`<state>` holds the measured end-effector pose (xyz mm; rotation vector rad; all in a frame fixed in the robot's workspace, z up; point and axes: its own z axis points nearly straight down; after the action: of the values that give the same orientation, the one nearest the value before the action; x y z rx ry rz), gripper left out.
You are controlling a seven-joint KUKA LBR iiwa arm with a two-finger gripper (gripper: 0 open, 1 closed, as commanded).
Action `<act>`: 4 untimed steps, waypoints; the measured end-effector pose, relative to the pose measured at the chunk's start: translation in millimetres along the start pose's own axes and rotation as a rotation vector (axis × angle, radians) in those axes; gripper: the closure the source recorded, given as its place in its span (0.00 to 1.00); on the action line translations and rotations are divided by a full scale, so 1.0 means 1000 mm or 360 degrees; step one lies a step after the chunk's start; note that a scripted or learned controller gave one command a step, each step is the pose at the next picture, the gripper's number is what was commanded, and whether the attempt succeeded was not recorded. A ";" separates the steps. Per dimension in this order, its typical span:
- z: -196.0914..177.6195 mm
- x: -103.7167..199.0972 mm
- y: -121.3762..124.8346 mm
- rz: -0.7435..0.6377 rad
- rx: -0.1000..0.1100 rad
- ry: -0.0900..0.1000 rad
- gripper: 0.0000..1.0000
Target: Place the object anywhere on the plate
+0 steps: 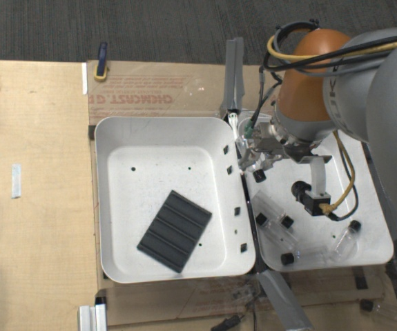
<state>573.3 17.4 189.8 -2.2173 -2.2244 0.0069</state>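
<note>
Hovering with gripper (253,158) low at the right bin's (384,243) left side, grip state impossible to tell, likely reaching for the clear object (275,221) lying there, next needing firm pickup and carrying onto the dark ribbed plate (175,231) in the left bin (115,185).

The big grey arm (378,81) reaches in from the right — its orange band (315,67) sits up high, and the end effector (253,158) points down low.

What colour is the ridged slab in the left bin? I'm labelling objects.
Dark grey to black ridged slab, in the camera view.
</note>
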 end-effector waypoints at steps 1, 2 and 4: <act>-0.101 0.088 -0.007 -0.0254 -0.0002 -0.0001 1.00; -0.229 0.154 -0.019 -0.0946 -0.0005 -0.0002 1.00; -0.177 0.210 0.077 -0.2274 -0.0009 -0.0003 1.00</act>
<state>650.0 228.1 365.9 -0.2177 -3.1353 0.0002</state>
